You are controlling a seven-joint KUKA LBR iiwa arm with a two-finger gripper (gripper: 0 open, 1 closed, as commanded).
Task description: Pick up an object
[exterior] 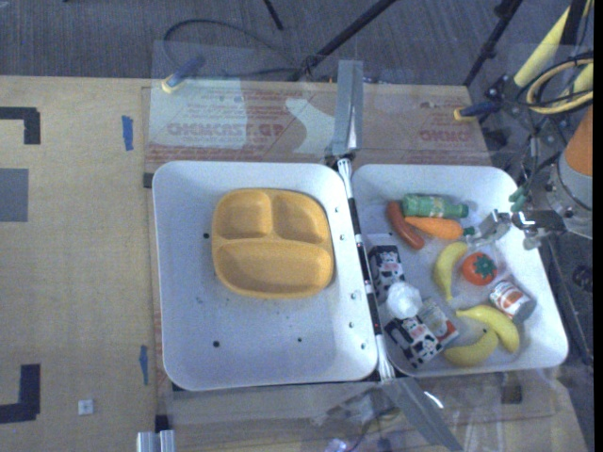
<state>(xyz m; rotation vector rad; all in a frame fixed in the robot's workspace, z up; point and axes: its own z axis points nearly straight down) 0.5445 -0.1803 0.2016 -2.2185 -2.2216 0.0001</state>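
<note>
The gripper (497, 222) is hovering over the right bin (556, 318), holding nothing; its opening cannot be judged. The tomato (477, 268) is lying just below it, beside a banana (447, 267) and carrot (433, 227).

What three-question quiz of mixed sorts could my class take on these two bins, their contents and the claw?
1. True or false: the yellow divided plate lies in the left bin.
2. Which lies beside the carrot? A) green bottle B) blue cup C) spoon
3. Fill in: the claw is over the ____ bin, near the tomato.

Key: 1 true. 2 A. 3 right.
</note>
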